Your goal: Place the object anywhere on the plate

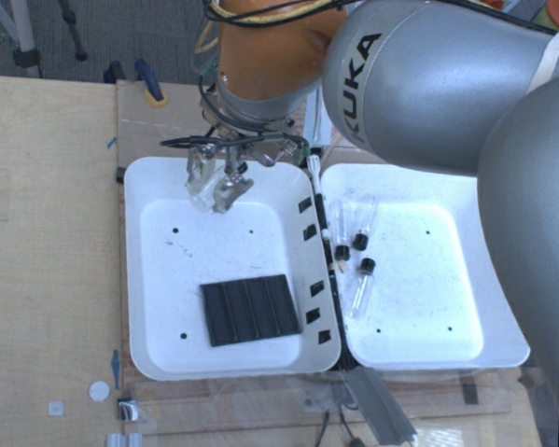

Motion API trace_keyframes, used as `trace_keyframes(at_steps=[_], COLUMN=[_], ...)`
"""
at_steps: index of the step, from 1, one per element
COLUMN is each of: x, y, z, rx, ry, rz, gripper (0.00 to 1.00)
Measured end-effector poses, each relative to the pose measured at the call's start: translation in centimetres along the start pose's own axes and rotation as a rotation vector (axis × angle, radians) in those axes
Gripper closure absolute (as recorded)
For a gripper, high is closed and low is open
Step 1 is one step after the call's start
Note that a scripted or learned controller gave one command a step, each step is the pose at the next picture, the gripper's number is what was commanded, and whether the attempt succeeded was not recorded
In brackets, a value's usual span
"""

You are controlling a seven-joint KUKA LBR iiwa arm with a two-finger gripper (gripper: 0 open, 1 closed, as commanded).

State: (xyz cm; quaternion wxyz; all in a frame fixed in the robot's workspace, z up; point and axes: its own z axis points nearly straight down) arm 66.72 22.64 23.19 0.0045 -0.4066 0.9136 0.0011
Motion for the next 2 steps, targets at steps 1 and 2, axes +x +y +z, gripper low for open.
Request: trace_keyframes(at_steps=[1, 2], x=[0.5, 1.1], y=[-0.5, -0.9], z=[-0.8, 4.0], rx=[0.000, -0.006], ry=[-0.001, 0.005], rz=[-0.220, -0.550], gripper=[1.00, 1.00])
